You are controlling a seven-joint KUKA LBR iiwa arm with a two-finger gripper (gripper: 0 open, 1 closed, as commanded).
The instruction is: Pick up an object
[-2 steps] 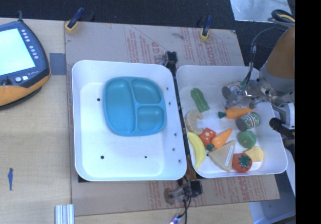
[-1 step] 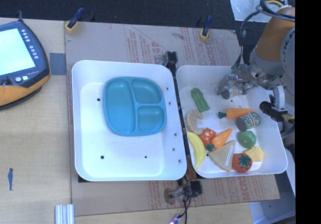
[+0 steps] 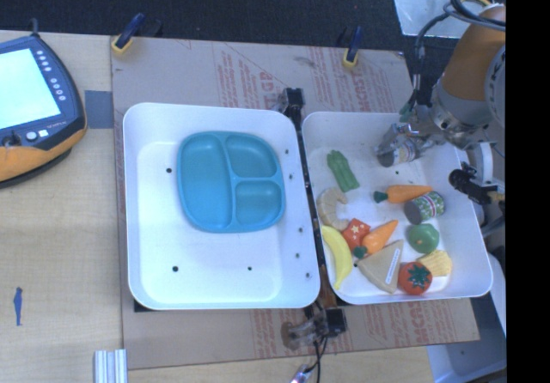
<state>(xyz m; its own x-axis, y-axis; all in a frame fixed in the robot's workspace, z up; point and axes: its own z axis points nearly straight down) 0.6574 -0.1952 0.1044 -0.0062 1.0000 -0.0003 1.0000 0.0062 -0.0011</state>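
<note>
The right white bin [image 3: 369, 128] holds several toy foods: a green pickle [image 3: 342, 171], an orange carrot [image 3: 406, 194], a second carrot [image 3: 379, 237], a red pepper piece [image 3: 355, 231], a yellow banana [image 3: 338, 256], a tan wedge [image 3: 383, 268], a tomato [image 3: 414, 278], a green round fruit [image 3: 422, 238] and a dark striped piece [image 3: 425, 206]. My gripper [image 3: 394, 148] hangs over the bin's back right part, above bare floor and apart from the food. Nothing shows between its fingers.
The left white bin [image 3: 146, 201] carries a blue divided plate [image 3: 230, 180]. A tablet in an orange case [image 3: 34, 106] lies at the far left of the bench. Clamps [image 3: 127, 33] hold the cardboard sheet at the back edge.
</note>
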